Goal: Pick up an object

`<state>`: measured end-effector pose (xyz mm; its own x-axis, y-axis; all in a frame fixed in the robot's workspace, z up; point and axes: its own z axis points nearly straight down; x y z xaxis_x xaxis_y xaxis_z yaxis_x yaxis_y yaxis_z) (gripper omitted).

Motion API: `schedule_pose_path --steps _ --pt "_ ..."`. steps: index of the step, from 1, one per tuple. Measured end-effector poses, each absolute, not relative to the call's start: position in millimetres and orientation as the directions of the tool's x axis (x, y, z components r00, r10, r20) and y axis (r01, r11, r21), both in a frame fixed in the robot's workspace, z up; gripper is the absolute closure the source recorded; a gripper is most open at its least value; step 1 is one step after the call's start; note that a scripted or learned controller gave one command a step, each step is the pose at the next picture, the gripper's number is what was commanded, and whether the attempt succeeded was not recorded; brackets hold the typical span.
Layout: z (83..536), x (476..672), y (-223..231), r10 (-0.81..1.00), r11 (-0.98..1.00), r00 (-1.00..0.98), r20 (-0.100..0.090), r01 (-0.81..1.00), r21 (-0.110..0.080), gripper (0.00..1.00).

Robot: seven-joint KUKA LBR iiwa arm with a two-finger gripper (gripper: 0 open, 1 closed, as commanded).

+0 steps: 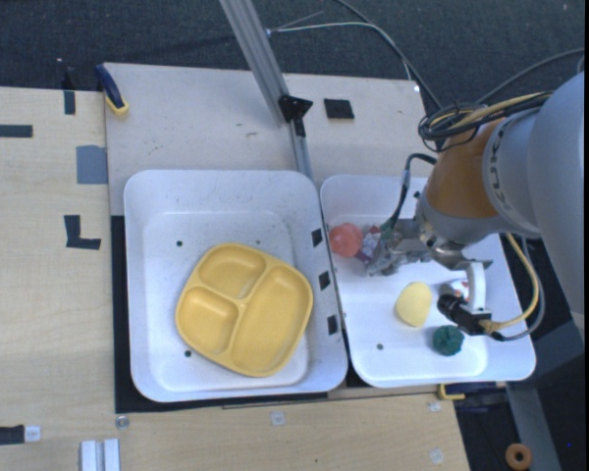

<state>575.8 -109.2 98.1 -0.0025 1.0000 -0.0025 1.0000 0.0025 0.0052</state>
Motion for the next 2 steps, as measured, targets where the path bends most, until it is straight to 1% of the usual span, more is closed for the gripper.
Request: schedule_pose_path --steps 1,2 --pt "140 577.8 -111 1.000 0.002 -0.002 0.000 1.000 0.002 1.00" --pt "186 578.6 -119 1.000 0.000 0.000 -0.001 1.000 0.003 1.00"
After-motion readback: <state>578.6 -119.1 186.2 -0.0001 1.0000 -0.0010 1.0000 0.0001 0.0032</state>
